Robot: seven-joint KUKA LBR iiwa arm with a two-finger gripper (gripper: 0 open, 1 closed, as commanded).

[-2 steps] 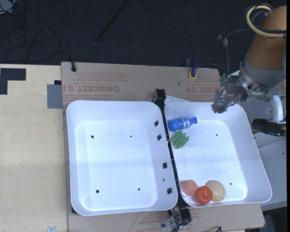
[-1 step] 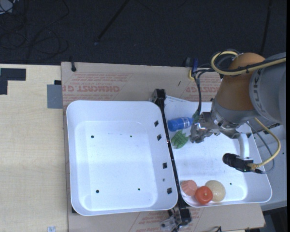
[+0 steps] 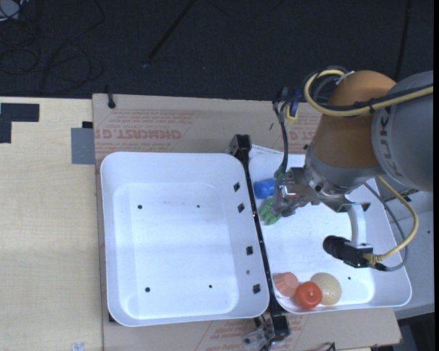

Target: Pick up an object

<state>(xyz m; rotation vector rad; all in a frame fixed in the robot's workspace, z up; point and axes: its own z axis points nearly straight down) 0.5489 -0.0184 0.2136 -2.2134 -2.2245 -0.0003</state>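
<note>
The end effector (image 3: 278, 205) hangs at the upper left of the right-hand bin (image 3: 384, 295), beside the divider, with a green object (image 3: 268, 212) touching its tip and a blue object (image 3: 263, 189) just above-left; whether it pinches the green one cannot be told.

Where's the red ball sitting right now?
The red ball lies in the right bin, at its near edge by the front-left corner, between a pink object and a cream ball, well below the gripper.
</note>
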